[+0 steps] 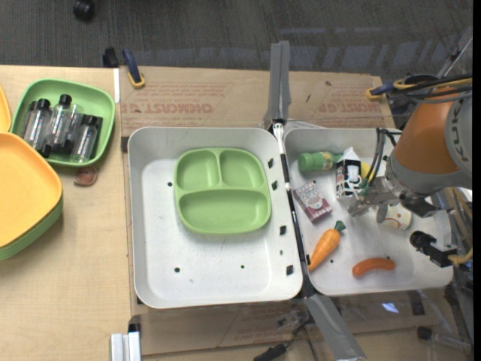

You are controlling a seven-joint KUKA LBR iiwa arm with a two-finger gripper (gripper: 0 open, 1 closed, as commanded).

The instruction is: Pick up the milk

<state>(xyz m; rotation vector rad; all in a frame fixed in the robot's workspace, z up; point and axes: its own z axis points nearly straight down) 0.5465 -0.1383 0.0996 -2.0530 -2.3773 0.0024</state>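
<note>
**Kid:** So where is the claw (361, 200) right now?

**Helper:** It is down low in the right bin (391, 277), just past the orange band on the arm (421, 145). It is right beside the milk carton (348, 173). I cannot tell if the claw is open or closed. The parts are too small and all bunched up.

**Kid:** Is it holding the milk?

**Helper:** I do not see the milk between the fingers. The carton sits near the top of the right bin, just left of the claw.

**Kid:** What is around the milk?

**Helper:** A green bottle (316, 161) lies just to its left. A small pink packet (312, 200) lies below that. A toy carrot (325, 247) is lower down, and an orange sausage-shaped toy (373, 266) is near the bottom edge. A little white cup (396, 216) sits by the claw too.

**Kid:** How should it grab the milk well?

**Helper:** I think it should open wide and put one finger on each flat side of the carton. Then squeeze gently and go straight up. It should stay away from the green bottle, so it does not push it or grab both.

**Kid:** And the other bin?

**Helper:** The left bin (150, 269) has a green tray with sections (222, 190). The claw has no need to go there.
</note>
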